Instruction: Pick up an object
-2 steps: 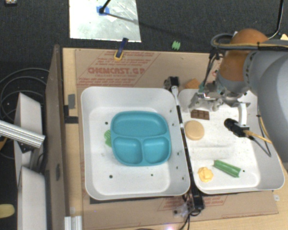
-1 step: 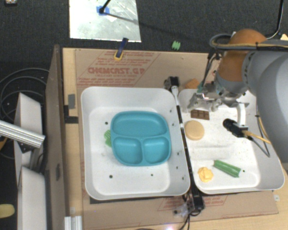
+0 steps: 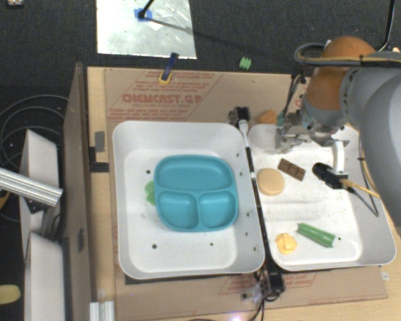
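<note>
The left bin (image 3: 130, 142) held a blue divided tray (image 3: 195, 191) near its middle. Bare white floor ran all round the tray, widest along the far and near walls. A small green piece (image 3: 150, 191) stuck out from under the tray's left edge, touching it. A dark seam lay where this bin met the right bin (image 3: 371, 243).

Just right of that seam a tan round disc (image 3: 271, 181) lay flat close to the right bin's left wall. A brown flat block (image 3: 292, 170) lay slantwise just beyond it, near but apart. Behind them, at the bin's far left corner, sat an orange lump (image 3: 268, 118); whether it lay inside the wall or on it could not be told.

The gripper (image 3: 295, 138) hung over the bin's far edge, just beyond the brown block and above it. Whether the claw was apart or together could not be told, and nothing showed clamped in it.

A broad bare strip crossed the middle of the bin floor. Near the front wall lay a yellow lump (image 3: 286, 243) and, just right of it, a green stick (image 3: 316, 235), apart from each other. The grey arm covered the bin's far right corner.
</note>
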### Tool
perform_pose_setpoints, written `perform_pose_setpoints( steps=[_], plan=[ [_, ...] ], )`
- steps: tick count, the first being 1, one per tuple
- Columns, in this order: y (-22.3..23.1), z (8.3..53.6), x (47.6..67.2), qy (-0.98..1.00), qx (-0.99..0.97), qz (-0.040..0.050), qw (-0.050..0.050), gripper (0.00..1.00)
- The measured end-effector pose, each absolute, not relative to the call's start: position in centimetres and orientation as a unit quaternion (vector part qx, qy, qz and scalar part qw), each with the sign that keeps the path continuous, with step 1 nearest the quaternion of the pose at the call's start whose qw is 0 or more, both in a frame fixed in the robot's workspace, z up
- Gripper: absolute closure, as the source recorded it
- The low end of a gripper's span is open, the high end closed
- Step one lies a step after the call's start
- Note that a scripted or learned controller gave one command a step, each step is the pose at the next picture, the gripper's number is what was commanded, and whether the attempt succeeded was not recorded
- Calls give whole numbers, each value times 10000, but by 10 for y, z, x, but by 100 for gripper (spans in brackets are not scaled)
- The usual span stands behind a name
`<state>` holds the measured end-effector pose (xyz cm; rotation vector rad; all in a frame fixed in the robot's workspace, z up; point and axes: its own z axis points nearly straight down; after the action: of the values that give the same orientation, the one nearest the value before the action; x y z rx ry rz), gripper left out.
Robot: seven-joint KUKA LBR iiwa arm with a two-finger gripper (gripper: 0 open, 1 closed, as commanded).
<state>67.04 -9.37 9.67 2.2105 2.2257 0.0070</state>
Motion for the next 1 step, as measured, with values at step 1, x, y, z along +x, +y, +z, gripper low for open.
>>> perform_pose_setpoints(
  steps=[1],
  plan=[
    [-94,96,670,7095,7047,21,22,0]
  ],
)
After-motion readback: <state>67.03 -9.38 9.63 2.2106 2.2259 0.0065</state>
